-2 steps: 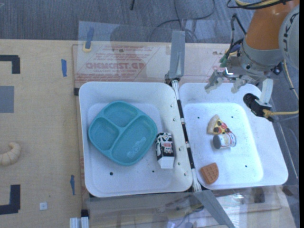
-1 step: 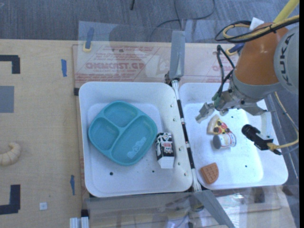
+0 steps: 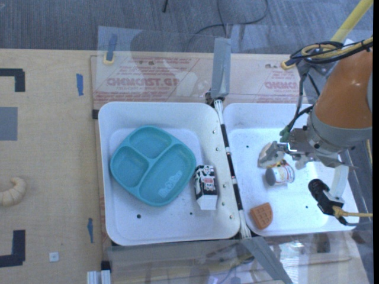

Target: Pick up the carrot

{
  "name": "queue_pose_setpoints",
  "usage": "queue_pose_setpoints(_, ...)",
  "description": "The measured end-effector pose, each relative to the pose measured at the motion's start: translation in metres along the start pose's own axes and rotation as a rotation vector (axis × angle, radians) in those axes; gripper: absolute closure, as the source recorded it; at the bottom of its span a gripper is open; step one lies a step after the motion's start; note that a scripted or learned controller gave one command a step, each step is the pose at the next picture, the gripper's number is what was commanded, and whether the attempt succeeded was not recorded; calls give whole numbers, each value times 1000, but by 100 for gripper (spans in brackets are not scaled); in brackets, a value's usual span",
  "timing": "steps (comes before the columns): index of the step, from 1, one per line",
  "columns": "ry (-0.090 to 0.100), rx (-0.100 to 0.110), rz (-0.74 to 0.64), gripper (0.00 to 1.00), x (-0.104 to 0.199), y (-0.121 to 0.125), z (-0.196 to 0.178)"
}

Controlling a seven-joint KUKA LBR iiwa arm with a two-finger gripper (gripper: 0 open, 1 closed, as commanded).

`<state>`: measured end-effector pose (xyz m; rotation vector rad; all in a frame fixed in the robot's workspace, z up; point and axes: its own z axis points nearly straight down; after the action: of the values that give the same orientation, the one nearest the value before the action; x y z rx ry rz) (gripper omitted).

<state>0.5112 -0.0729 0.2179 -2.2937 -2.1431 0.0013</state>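
The carrot is a short orange piece lying at the front left corner of the right bin, close to the divider. My gripper hangs over the middle left of that bin, well behind the carrot and apart from it. Just under and right of the gripper lies a small white and red can with a grey end. The grey arm with its orange band covers the right side of the bin.
The left bin holds a teal divided plate and a small black and white milk carton beside the divider. A black cable fitting hangs over the right bin's front right. A pale croissant-shaped toy lies on the bench at far left.
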Motion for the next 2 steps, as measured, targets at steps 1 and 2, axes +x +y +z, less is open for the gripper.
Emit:
queue_pose_setpoints(1,-2,-2,387,0,-7,93,33)
queue_pose_setpoints(2,1,-5,284,0,-17,28,128)
